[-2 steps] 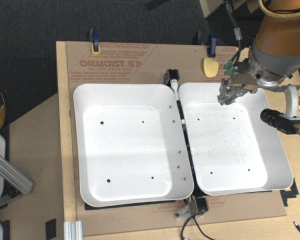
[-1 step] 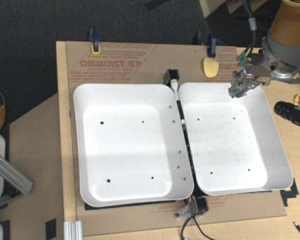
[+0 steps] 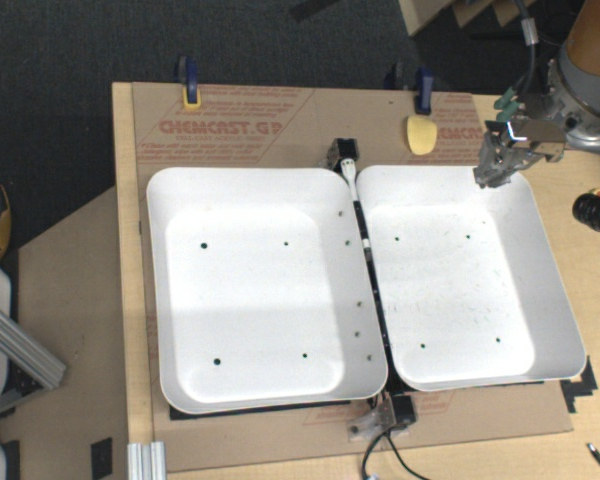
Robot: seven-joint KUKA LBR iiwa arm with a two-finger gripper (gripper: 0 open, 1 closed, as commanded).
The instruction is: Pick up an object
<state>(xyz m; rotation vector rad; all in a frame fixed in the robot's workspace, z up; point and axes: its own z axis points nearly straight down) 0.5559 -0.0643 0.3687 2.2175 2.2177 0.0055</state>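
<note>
Object: a small pale-yellow piece [image 3: 421, 134] lies on the board beyond the far rim of the right bin [image 3: 540, 268], just beside a blue clamp [image 3: 423, 92]. It looks light, rounded and possibly soft, so I judge a pinch across its narrow width best. My gripper [image 3: 494, 171] hovers at that bin's far right corner, near the piece. Gripper state: cannot tell. Left bin [image 3: 170, 268] adjoins.

A robot lab bench

Two white bins [image 3: 250, 288] sat on a clamped board [image 3: 280, 118] over dark carpet [image 3: 80, 28], with aluminium framing [image 3: 20, 348] and loose cables [image 3: 380, 453] nearby.
</note>
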